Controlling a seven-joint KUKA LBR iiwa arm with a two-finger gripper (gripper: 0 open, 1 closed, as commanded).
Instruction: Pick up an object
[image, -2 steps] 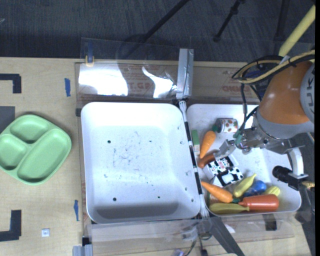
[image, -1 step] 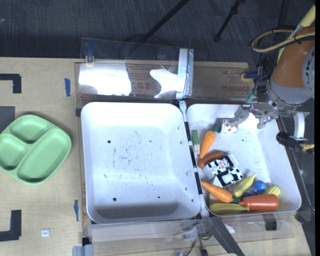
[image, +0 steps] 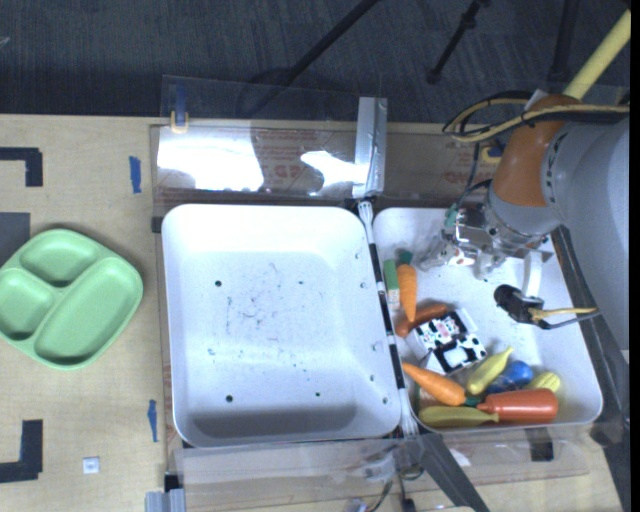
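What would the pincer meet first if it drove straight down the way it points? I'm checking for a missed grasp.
Probably bare floor of the right bin, at its back end. The pincer hangs behind the toy pile, and the carrot lies to its left; depth is uncertain.

Showing white on both bins (image: 265, 225), orange on carrots (image: 433, 381) below the claw (image: 480, 255), black-and-white patches on a block (image: 452, 342), yellow on a banana (image: 487, 371), blue beside it, pale green on a far-left divided plate (image: 65, 297).
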